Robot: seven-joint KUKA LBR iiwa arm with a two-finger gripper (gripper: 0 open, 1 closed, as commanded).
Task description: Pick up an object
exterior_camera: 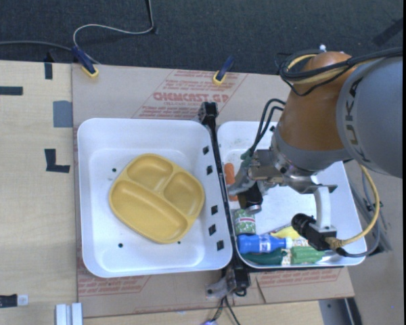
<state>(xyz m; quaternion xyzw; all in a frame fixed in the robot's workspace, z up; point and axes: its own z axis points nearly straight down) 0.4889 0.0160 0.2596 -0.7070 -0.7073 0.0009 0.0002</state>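
Grey-and-orange arm [325,114] lowers its hand [247,188], grip unclear, beside a smooth yellow compartmented tray [157,196].

Bright, even overhead light; soft shadows, mild glare on white bins [88,202].

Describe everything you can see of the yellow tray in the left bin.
The yellow tray is a divided plate of what looks like matte plastic, rounded at the corners, with one long compartment along its lower left side and two smaller ones along its upper right. It lies flat and right side up, turned at a slant, near the middle of the left bin. It rests on the bin's white floor, apart from the walls. Its compartments hold nothing, and nothing else touches it.
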